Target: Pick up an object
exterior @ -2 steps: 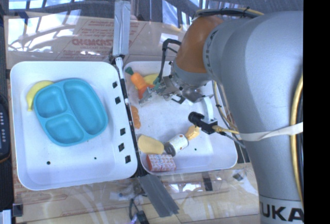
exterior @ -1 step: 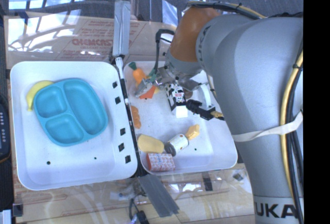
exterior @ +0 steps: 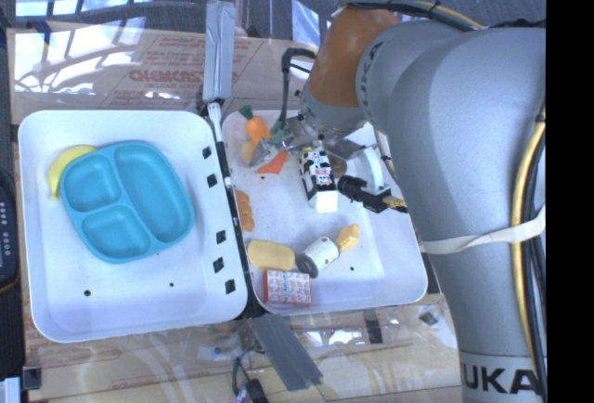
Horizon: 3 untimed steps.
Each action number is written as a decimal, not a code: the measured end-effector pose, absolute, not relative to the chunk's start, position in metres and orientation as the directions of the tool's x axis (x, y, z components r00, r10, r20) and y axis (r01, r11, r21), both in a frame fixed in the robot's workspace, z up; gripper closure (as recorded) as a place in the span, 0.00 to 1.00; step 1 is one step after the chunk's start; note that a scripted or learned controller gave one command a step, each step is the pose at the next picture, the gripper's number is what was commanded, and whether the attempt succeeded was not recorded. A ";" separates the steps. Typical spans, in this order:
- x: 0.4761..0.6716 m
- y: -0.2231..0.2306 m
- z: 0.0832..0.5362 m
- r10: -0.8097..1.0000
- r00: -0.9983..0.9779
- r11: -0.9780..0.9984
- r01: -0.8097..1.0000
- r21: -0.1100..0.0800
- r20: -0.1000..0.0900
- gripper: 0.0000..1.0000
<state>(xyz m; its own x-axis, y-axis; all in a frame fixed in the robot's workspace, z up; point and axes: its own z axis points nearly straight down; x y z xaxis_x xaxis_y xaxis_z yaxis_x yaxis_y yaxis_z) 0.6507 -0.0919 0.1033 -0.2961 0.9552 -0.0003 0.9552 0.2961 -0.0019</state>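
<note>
Right now the gripper [exterior: 278, 146] sits low in the right bin [exterior: 390, 271], at its far-left corner, among a small cluster — a carrot [exterior: 253, 126], an orange wedge [exterior: 272, 163] and some grey bits. Can't tell how far the fingers are parted or whether anything is between them; the wrist and clutter hide that. No object is clearly lifted, so I judge the pick is not yet done.

Candidates in the same bin: a black-and-white carton [exterior: 319, 178] just beside the gripper, a yellow sponge-like block [exterior: 271, 254] near the front wall, a white cup [exterior: 320, 253] touching it, a small tan piece [exterior: 348, 237], a red packet [exterior: 287, 286] at the front edge.

To do this step well — I'd centre on one item only, come straight down, and keep off the bin wall, since the corner cluster is tight and a neighbour could get nudged or pinched along.

Left bin [exterior: 56, 299] holds a blue tray [exterior: 130, 199] with a banana [exterior: 63, 163] tucked against its far-left side. Both bins are white, shallow and smooth, on a glossy worktop [exterior: 111, 76] with glare; dark carpet behind.
</note>
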 end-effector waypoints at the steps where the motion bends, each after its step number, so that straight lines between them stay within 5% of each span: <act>1: 0.656 -0.102 0.096 0.983 -0.182 0.182 0.983 -0.005 0.002 1.00; 2: 0.657 -0.056 0.196 0.997 -0.079 0.079 0.997 0.005 0.000 1.00; 3: 0.656 -0.012 0.192 0.998 -0.055 0.055 0.998 -0.004 0.001 1.00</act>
